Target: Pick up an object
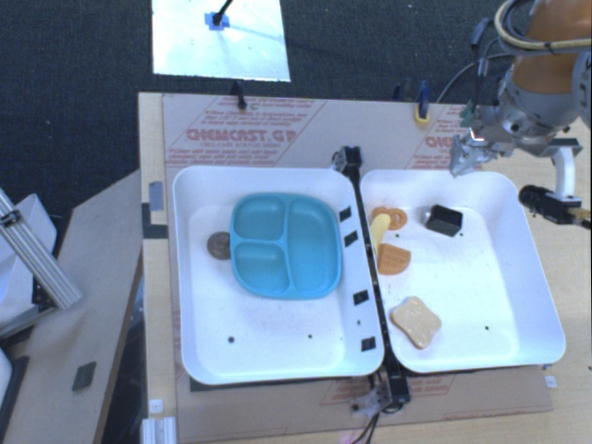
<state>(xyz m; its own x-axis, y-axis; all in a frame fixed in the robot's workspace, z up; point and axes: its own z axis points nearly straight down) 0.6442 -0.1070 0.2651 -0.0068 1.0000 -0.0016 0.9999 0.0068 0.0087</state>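
You see the counter [277, 123] carrying two white bins side by side. The left bin [199, 340] holds a blue divided plate [285, 245], with a small brown disc [219, 244] touching its left edge. The right bin [499, 331] holds the loose pieces you could pick: a toast slice [415, 322] near the front, an orange half-round piece [394, 259] by the divider, a small orange ring with a yellow piece [388, 219] just beyond it, and a black block [444, 219] toward the far side.

The arm [546, 35] reaches in from the right, and its end effector [465, 158] hangs over the far rim of the right bin, apart from every item. Nothing sits in it, and you cannot tell from this angle how wide it stands.

Judge the task as not yet begun in any real sense: every object lies on a bin floor, none lifted. What is left is all of it — choosing a piece, descending, closing, and raising. The black block lies nearest the end effector, so it looks the likeliest target.
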